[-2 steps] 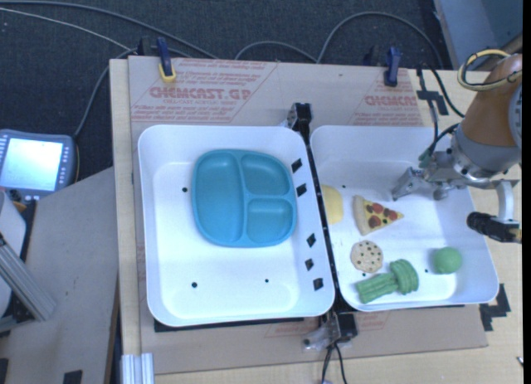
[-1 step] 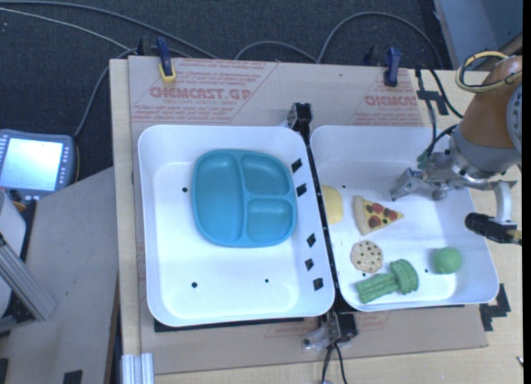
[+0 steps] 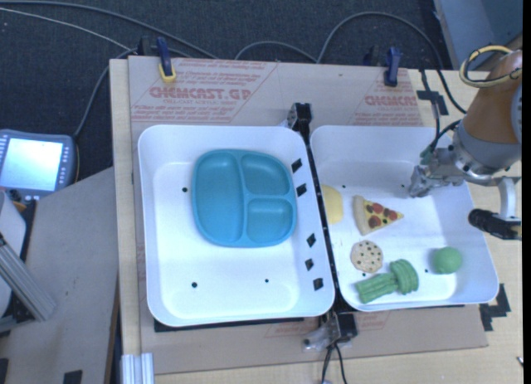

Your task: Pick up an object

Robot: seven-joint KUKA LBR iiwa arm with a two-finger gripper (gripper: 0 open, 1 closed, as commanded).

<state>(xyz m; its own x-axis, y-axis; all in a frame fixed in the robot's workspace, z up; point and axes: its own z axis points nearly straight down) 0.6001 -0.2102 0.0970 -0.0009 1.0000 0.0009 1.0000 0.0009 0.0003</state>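
Observation:
In the right bin lie several toy foods: a pizza slice, a round cookie, a green broccoli piece, a green ball and a pale yellow piece against the left wall. My gripper hangs low over the bin's upper right part, to the right of and above the pizza slice. Nothing shows between its fingers. The arm with its orange band comes in from the right.
The left bin holds a blue divided plate. Black clips line the wall between the bins. Clamps hold the board at its far edge. A pendant with a screen sits off the bench at left.

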